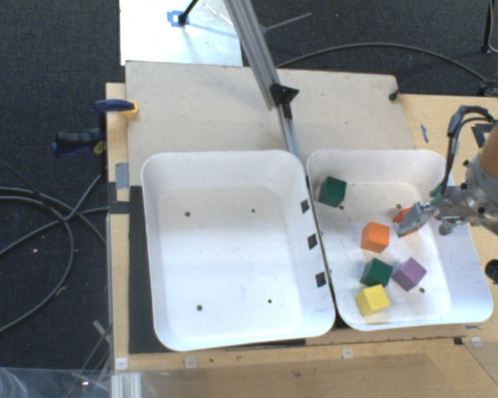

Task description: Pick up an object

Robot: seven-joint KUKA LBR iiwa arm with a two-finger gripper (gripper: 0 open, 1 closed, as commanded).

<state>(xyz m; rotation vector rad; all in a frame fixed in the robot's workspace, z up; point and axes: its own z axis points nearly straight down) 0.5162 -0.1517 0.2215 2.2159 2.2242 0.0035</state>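
While my gripper (408,220) is down inside the right bin (473,301), I wouldn't call this pick done yet. My arm comes in from 3 o'clock and the finger end sits at the bin's middle-right, with something small and red-orange (402,216) right at the tips. Looks like a red block, and it might be sitting between the fingers, but honestly I can't tell whether they're spread or pinched on it from this angle. Too small and partly covered by the gripper body.

Rest of the candidates are all in the same bin. Orange cube (375,237) is just beside the gripper tips, at about 8 o'clock from them. Dark green cube (333,191) sits up at 10 o'clock, near the divider wall. Another green cube (376,272) is at 6 o'clock from the orange one, with a purple cube (409,273) just beside it at 3 o'clock and a yellow cube (372,299) right below, touching or nearly so. Left bin (162,247) has no blocks in it.

So my read on progress: the reach is done, I'm at object level. What's left is confirming a grip and lifting clear of the bin floor. Nothing is visibly off the bottom yet, so the actual pickup is still open.
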